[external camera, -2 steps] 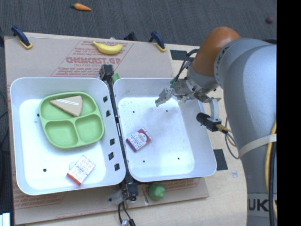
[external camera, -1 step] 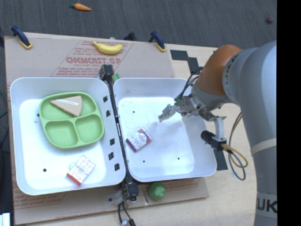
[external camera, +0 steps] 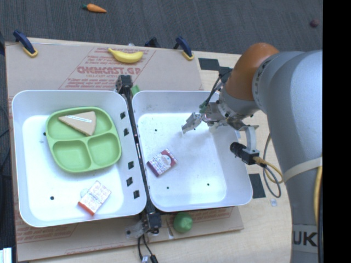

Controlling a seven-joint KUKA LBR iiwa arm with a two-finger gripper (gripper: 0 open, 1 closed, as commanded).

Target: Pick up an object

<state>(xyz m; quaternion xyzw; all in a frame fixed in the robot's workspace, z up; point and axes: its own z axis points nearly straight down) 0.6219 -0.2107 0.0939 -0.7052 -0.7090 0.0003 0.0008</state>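
**Bench inventory, left to right**

Left bin (external camera: 22, 163): a green divided plate (external camera: 83, 141) sits toward the far left part, with a wedge of sandwich (external camera: 80, 123) in its far compartment. A small red-and-white packet (external camera: 94, 196) lies on the bin floor near the near edge, apart from the plate.

Cardboard sheet (external camera: 49, 64) beyond the bins: a banana (external camera: 126, 54) rests near its far edge, above the seam between the bins.

Right bin (external camera: 236, 185): a red-and-white carton (external camera: 162, 163) lies tilted on the floor near the left wall, about midway along it.

Near edge of the bench: a green ball (external camera: 183, 222) sits just outside the right bin's near rim.

Gripper (external camera: 193, 123): it hangs over the far middle of the right bin, well apart from the carton, tips pointing left. Nothing shows between the fingers; whether the jaws are released or clenched cannot be told.

Floor beyond the bench: a carrot (external camera: 96, 7).
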